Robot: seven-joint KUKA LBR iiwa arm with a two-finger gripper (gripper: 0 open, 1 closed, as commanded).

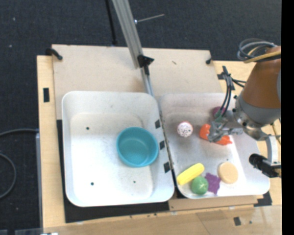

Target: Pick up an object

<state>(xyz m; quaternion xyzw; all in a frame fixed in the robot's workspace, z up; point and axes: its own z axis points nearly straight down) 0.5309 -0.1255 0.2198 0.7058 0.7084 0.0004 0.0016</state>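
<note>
One orange object [206, 131] is what the pincer [216, 135] sits down upon, in the right bin [245, 180]. Orange shows on both sides of the pincer: a rounded lump to its left and a smaller patch at its lower right [225, 141]. Whether these are two ends of one thing or two separate pieces cannot be told. If one piece, its long axis runs roughly from upper left to lower right, passing under the pincer, so the pincer is already over the middle of it rather than off to one side. Whether the pincer is apart, together or clamped on the orange object cannot be told, since the wrist and cables hide the tips. My judgement is that the coming move turns on whether the orange lies truly between the tips or merely beside them.

Counting the right bin: one orange object, one white speckled ball [185, 129] well left of the pincer, one yellow long piece [190, 173] lying aslant near the front edge, one green ball [199, 185] touching it, one purple piece [213, 183] just beside the green, one tan round disc [228, 172], and a dark purplish thing [217, 112] half hidden behind the arm. The left bin [78, 106] holds one blue bowl [137, 147]. Two bins sit side by side on one tabletop [98, 67].
</note>
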